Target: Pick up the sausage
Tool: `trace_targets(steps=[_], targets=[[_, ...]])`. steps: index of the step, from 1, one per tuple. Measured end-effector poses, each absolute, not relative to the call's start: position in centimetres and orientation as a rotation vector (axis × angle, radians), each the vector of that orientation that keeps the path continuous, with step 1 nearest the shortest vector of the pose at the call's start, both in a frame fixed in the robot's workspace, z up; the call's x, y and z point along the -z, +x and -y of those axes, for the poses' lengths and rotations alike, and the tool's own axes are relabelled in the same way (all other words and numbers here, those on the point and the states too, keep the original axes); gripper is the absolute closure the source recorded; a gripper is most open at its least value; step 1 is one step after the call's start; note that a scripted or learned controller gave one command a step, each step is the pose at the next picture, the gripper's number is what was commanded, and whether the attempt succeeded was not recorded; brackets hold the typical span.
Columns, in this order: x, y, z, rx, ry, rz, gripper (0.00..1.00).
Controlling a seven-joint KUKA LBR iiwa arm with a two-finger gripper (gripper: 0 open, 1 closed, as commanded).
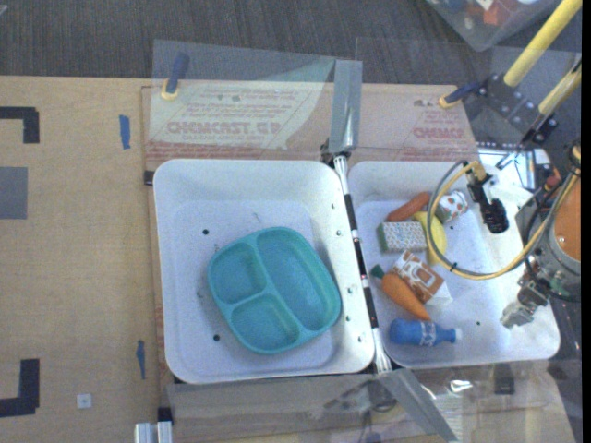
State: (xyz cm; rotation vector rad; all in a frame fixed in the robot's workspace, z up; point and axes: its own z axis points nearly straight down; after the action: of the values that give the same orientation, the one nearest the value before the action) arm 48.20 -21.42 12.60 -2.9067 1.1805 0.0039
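The sausage (pixel 408 208), a short orange-brown piece, lies near the back of the right bin (pixel 480 340), just behind a speckled green block (pixel 403 236) and a yellow banana (pixel 433 235). My gripper (pixel 519 313) hangs low over the right bin's front right part, well to the right of and nearer than the sausage, touching none of the objects. Nothing shows between its tips. The grey arm with its orange band (pixel 565 233) comes in at the right edge.
A carrot (pixel 406 293), a small carton (pixel 426 279) and a blue bottle (pixel 423 333) lie in the right bin's front. A small can (pixel 450 207) stands near the sausage. A yellow cable (pixel 480 270) loops over the bin. A teal divided plate (pixel 273 289) sits in the left bin (pixel 185 201).
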Motion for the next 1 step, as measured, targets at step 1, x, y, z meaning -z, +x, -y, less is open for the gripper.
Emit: trace_targets(steps=[1], targets=[[-14.81, 49.84, 21.37, -0.001, -3.012, -0.876, 1.0]])
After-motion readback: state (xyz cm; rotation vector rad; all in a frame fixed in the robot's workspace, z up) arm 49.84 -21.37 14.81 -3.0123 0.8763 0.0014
